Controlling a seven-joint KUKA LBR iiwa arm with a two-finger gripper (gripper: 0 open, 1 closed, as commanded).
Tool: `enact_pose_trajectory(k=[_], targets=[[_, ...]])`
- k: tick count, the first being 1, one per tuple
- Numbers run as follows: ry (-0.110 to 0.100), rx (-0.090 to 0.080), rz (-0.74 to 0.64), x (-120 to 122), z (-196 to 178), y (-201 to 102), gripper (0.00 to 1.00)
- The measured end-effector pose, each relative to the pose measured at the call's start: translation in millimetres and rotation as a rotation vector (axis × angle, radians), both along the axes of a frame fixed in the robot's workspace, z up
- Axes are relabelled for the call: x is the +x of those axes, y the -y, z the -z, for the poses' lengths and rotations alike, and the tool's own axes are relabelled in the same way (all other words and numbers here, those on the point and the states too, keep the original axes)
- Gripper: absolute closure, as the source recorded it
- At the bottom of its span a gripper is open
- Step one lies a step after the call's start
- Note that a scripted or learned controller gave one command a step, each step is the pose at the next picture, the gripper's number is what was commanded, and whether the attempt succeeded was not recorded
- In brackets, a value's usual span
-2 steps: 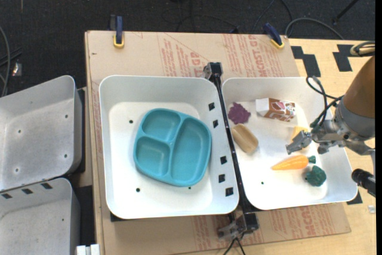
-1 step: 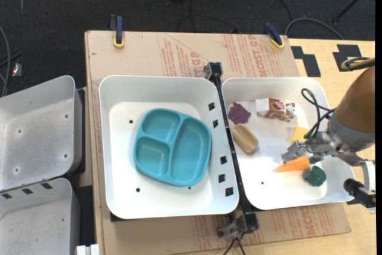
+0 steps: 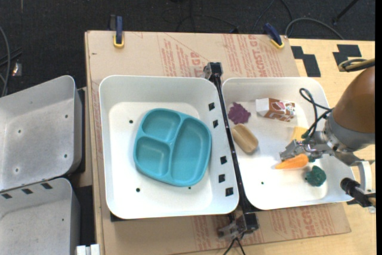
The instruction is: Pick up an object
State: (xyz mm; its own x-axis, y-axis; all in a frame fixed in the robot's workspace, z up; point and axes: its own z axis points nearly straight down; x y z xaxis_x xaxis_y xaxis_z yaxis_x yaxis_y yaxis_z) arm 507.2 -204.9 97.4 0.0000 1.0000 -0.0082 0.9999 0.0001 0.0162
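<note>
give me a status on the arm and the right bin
Gripper low in right white bin, at orange toy carrot; hold unconfirmed. Green toy close beside the carrot. Tan bread-shaped piece and purple grape cluster further left.

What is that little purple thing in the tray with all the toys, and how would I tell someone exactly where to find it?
Look at the right white bin, the one holding several small items. Near its upper left corner, close to the divider between the bins, lies a small purple bunch of toy grapes, just above a tan bread-like piece. It is the one purple, bumpy item there; its neighbours are tan, orange, green or a white-and-brown carton.
</note>
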Motion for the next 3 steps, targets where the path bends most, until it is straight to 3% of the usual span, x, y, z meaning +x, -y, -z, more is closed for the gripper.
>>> enact_pose_trajectory(k=[1,2,3], targets=[[0.005,-0.004,0.002,1.0,-11.6,1.4,1.00],[-0.013,0.007,-0.003,-1.0,-56.0,-3.9,1.00],[-0.011,0.006,-0.003,0.7,-109.1,-3.6,1.00]])
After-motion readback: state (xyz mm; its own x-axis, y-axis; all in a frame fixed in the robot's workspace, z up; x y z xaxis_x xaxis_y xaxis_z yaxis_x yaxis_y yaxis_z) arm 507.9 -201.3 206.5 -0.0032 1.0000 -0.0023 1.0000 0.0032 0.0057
